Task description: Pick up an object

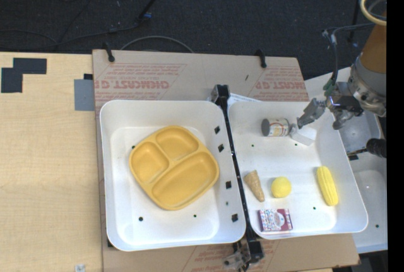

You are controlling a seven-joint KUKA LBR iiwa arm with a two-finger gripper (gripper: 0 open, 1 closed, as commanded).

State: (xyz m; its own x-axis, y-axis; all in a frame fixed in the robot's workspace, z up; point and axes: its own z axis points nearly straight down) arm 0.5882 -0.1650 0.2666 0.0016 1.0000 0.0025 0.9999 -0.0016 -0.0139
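Observation:
My gripper (326, 114) hangs over the back right part of the right bin (353, 201), its two fingers spread apart and open with nothing between them. The left finger (310, 112) is just above a small white block (304, 135). A small grey can (276, 127) lies on its side to the left of that block. Nearer the front lie a tan cone (255, 185), a yellow ball (281, 187) and a yellow corn cob (326, 185). A pink and white packet (275, 219) lies at the front edge.
The left bin (117, 138) holds a yellow divided plate (175, 166). A black divider (228, 157) runs between the two bins. Cardboard (189, 78) lies behind them, and a wooden bench top (44, 163) stretches to the left.

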